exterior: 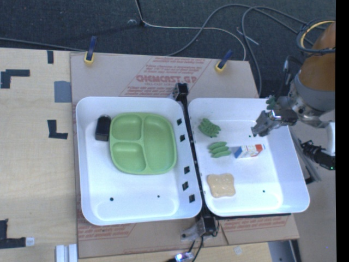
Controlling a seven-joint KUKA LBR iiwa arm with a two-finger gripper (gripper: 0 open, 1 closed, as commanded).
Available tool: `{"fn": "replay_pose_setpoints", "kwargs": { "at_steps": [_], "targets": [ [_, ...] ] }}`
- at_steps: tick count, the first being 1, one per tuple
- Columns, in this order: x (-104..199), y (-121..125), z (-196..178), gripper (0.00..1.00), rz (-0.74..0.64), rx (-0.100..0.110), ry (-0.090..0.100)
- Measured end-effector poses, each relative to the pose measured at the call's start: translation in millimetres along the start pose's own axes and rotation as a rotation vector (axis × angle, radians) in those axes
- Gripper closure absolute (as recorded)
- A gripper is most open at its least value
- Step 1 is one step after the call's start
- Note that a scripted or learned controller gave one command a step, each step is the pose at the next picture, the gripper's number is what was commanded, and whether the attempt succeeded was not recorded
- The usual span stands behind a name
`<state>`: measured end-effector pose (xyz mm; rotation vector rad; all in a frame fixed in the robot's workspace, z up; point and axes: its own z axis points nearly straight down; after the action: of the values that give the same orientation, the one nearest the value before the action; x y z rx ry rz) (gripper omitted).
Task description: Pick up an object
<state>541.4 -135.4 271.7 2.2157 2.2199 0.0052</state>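
The right bin (283,195) holds a dark green leafy toy (209,127), a green pea pod (219,149), a small white carton with red and blue ends (250,151) and a tan slice of bread (221,185). My gripper (262,125) hangs over the right bin's far right part, just above and right of the carton, with nothing seen between its fingers. In the left bin (87,146) lie a green divided plate (143,143) and a small black block (102,128) at the plate's left edge.
Black clips run along the divider (186,146) between the bins. Cables trail over the dark floor behind the bench, and two yellow clamps (89,57) hold the cardboard sheet at its far edge.
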Motion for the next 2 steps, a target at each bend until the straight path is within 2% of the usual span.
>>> {"fn": "replay_pose_setpoints", "kwargs": {
  "at_steps": [2],
  "targets": [
    [111,7,34,1.0,-0.004,0.009,0.002]
  ]
}}
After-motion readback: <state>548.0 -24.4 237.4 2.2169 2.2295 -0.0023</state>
